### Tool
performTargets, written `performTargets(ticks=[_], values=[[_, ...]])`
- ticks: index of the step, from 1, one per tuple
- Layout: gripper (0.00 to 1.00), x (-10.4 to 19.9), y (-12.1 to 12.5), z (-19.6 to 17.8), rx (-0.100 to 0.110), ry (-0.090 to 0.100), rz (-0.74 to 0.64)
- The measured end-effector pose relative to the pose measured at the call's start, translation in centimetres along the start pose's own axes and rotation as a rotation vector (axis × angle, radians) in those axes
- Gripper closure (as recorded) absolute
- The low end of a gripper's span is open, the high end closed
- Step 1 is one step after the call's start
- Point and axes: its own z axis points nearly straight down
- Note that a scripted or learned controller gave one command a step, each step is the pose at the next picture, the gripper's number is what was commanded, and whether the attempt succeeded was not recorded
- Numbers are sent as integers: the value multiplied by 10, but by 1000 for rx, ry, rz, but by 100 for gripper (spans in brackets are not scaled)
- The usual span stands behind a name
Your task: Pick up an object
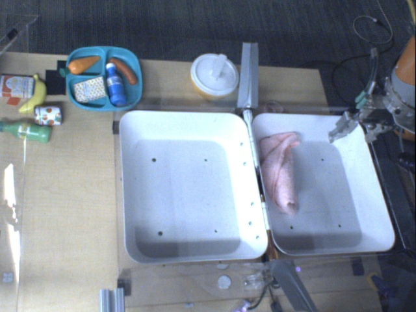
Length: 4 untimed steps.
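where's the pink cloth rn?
In the camera view the pink cloth lies in the right bin, along its left wall next to the divider between the bins, with the gripper up at that bin's far right corner.

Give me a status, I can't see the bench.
Gripper over right bin's far right corner, carrying nothing. Pink cloth lies by that bin's left wall. Path clear.

A pink cloth [281, 169] lies at nine o'clock in the right bin [364, 233]; the gripper [343, 126] hovers at its one o'clock corner.
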Motion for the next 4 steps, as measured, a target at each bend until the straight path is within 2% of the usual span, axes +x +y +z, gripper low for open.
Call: performTargets(ticks=[1,2,3,4], values=[[0,-11,7,-31,-2,0,52],[0,21,13,128,1,1,-174],[0,57,62,179,-11,-2,-381],[0,65,16,178,-14,-5,-506]])
